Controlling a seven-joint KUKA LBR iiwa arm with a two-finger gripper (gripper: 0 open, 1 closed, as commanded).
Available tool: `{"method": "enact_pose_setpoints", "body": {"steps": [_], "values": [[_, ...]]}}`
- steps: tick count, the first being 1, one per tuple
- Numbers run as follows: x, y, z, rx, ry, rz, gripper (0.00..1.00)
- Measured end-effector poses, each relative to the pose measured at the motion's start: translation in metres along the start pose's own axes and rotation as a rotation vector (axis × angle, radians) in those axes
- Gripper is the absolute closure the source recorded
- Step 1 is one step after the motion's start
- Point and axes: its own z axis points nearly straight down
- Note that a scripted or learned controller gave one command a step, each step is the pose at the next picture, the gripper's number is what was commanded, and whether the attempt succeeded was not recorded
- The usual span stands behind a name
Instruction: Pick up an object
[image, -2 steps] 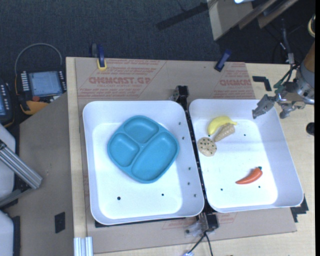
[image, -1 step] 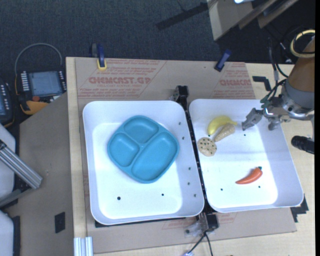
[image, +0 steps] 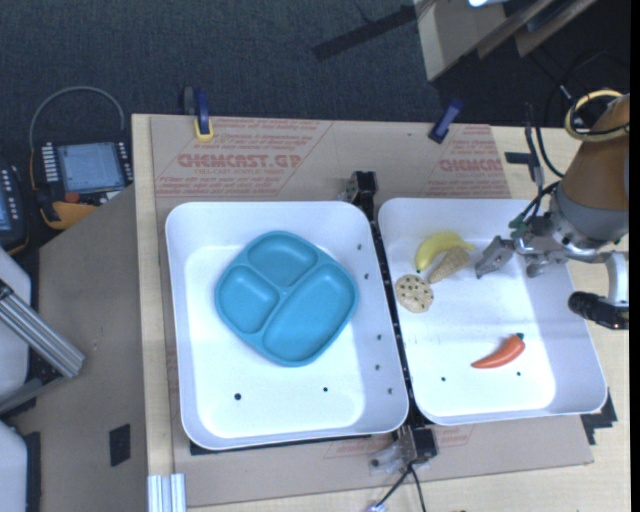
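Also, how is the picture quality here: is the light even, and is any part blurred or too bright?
Camera view: light is fairly even and soft; the left bin shows mild glare on its floor; the blue plate and the chili look sharp; the gripper is slightly blurred and small.

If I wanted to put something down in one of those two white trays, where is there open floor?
Left tray: a strip along the near edge, below the blue plate. Right tray: the near left corner below the cookie and left of the red pepper. Crowded: the far half of the right tray, where the banana, cookie and claw sit close together.
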Motion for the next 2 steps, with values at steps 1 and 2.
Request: {"method": "enact_pose_setpoints", "body": {"steps": [1,2], "values": [[0.001,-0.001,0.038,-0.001,0.000,-0.001,0.00],[0.000,0.001,0.024,-0.008,-0.002,-0.001,1.00]]}}
